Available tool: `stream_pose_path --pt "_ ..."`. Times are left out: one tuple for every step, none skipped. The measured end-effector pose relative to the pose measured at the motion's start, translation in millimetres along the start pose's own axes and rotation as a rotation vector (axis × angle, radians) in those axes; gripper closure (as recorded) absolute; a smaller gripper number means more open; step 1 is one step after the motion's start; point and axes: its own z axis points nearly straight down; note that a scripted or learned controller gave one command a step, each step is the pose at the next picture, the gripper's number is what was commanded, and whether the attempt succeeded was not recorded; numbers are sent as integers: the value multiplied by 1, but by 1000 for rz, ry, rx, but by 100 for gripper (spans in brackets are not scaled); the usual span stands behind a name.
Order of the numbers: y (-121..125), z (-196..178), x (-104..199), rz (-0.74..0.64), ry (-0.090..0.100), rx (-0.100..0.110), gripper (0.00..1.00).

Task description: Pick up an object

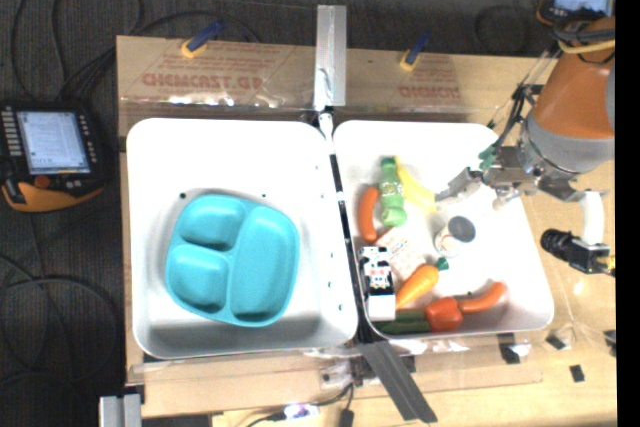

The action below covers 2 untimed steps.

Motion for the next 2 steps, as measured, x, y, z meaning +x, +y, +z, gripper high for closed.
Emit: stream_pose_path --pt "23 102 44 -21 -1 -4 0" --pt "-27 115 40 -135 -6 -18 0"
